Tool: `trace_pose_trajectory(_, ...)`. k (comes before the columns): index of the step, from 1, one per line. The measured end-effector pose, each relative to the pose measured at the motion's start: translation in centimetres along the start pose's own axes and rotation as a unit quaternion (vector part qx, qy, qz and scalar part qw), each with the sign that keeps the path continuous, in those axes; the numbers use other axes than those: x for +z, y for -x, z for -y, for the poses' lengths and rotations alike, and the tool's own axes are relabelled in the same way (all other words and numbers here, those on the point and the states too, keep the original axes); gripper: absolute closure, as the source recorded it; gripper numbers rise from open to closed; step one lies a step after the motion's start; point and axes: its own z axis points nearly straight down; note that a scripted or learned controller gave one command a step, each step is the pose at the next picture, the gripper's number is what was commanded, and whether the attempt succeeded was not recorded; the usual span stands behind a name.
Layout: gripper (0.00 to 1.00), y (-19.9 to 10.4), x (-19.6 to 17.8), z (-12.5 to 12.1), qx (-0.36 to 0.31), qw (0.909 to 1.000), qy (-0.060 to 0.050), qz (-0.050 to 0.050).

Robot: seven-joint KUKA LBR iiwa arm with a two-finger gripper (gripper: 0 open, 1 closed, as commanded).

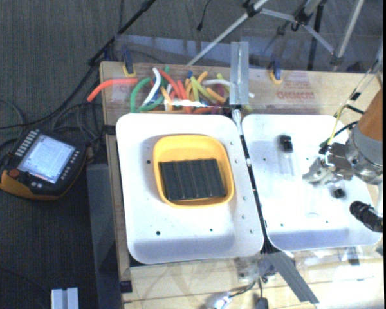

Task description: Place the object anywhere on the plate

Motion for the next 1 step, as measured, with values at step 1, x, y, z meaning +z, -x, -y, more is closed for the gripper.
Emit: trace_pose_trajectory(1, 1.0, -4.28, 5.6, 3.48, -0.115, 0.9934, -0.001, -0.002)
